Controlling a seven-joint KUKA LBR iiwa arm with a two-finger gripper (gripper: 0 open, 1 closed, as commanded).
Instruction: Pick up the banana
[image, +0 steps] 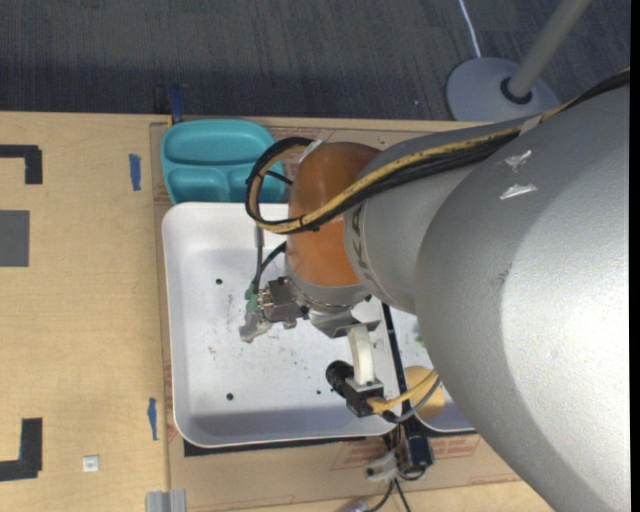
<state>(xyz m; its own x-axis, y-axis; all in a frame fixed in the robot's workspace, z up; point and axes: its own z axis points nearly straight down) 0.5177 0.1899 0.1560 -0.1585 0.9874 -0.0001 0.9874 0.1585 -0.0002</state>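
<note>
My grey arm with its orange band (325, 220) reaches in from the right and hangs low over the left white bin (200, 400). The gripper (256, 322) shows as a small metal tip below the wrist, just above the bin floor left of centre. Nothing can be made out between its fingers. A yellow-tan rounded shape (428, 392), possibly the banana, peeks out under the arm at the near edge of the right bin. The arm hides most of that shape.
A teal divided tray (215, 160) sits behind the left bin. The arm's bulk covers most of the right bin (452, 424). Black cables and a white bracket (362, 360) hang off the wrist. Brown bench with black tape marks (70, 300) lies to the left.
</note>
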